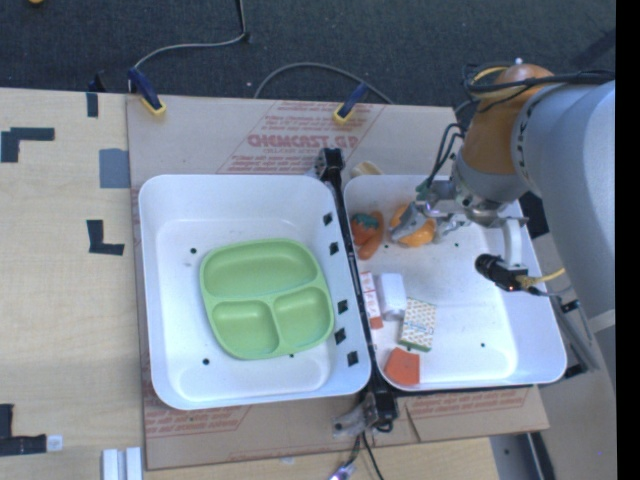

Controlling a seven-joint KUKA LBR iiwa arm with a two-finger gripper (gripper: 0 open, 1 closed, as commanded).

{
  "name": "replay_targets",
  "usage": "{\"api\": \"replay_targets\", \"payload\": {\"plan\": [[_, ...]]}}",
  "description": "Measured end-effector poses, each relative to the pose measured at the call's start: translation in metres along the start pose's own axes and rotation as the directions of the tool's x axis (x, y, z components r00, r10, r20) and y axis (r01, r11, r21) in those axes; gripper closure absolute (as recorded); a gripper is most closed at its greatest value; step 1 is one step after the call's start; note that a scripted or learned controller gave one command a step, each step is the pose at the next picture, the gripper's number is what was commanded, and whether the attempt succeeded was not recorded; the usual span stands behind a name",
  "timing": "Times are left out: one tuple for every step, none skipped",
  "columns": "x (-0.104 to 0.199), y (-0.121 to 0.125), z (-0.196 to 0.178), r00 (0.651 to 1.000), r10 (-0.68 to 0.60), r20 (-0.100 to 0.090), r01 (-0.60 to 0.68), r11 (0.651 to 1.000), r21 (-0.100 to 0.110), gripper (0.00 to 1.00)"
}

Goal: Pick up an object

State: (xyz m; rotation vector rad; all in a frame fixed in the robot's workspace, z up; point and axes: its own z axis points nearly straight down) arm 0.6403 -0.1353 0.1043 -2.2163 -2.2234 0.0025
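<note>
the hand [425,223] is low in the right bin [520,353], right over a small orange object [418,230] near the bin's far left part; whether it is spread or pinching, i cannot tell. this looks like the grasp step. next it calls for a firm close, then a straight lift clear of the teal-and-orange toy [366,230] beside it.

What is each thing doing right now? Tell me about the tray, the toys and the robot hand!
Green tray: lying flat in the left bin, right side up, nothing on it.
Orange toy: in the right bin, right under the gripper.
Patterned card: lying flat, apart from the gripper.
Red piece: resting at the right bin's front edge.
Gripper: low over the orange toy; grip unclear.
</note>
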Motion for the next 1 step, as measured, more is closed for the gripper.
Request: {"api": "replay_targets", "payload": {"plan": [[0.0765, -0.0633, -0.0798, 1.000, 0.000, -0.001, 0.000, 1.000, -0.002, 1.00]]}}
